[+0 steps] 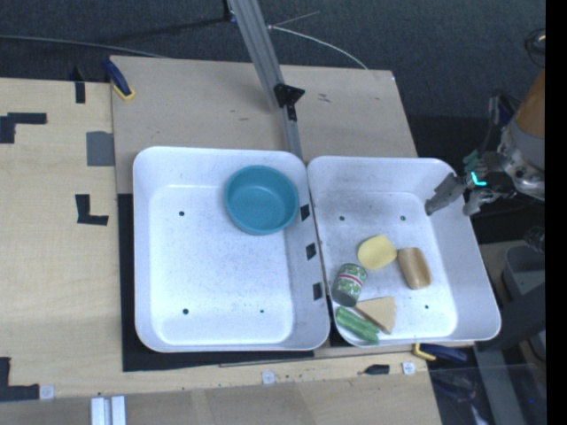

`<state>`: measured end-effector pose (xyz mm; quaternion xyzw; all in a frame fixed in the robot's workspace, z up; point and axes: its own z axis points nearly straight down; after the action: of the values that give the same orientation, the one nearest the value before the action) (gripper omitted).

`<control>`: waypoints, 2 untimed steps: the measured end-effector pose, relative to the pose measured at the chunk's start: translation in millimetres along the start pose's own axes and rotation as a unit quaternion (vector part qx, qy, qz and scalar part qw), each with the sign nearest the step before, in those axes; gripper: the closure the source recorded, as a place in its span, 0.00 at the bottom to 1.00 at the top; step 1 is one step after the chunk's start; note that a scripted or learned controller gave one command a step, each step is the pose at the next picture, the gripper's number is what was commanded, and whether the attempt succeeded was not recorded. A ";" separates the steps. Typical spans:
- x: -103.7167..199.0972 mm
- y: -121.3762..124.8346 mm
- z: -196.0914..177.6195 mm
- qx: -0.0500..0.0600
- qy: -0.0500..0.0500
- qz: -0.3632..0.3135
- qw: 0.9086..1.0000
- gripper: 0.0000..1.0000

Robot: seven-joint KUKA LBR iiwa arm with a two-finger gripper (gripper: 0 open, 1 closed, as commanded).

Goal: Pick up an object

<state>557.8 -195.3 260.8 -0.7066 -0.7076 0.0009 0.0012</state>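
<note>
My gripper (453, 202) hovers over the right bin's far right rim, its two dark fingers spread open with nothing between them. In the right bin (372, 193) lie a yellow rounded piece (377, 251), a brown bread roll (414, 267), a green-and-white can (349, 283), a tan wedge (379, 312) and a green cucumber-like piece (356, 325). They cluster in the bin's near half, below and to the left of the gripper. A blue bowl (260, 199) stands at the back of the left bin (177, 264).
A slanted metal pole (261, 47) comes down from the top to the back edge where the two bins meet. Black clips (312, 251) sit along the divide between the bins. The wooden bench (53, 237) extends to the left.
</note>
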 end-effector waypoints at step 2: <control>-7.7 -6.7 55.4 0.002 0.000 0.001 1.000 0.00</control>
<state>550.9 -203.0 205.4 -0.7071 -0.7071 0.0023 0.0025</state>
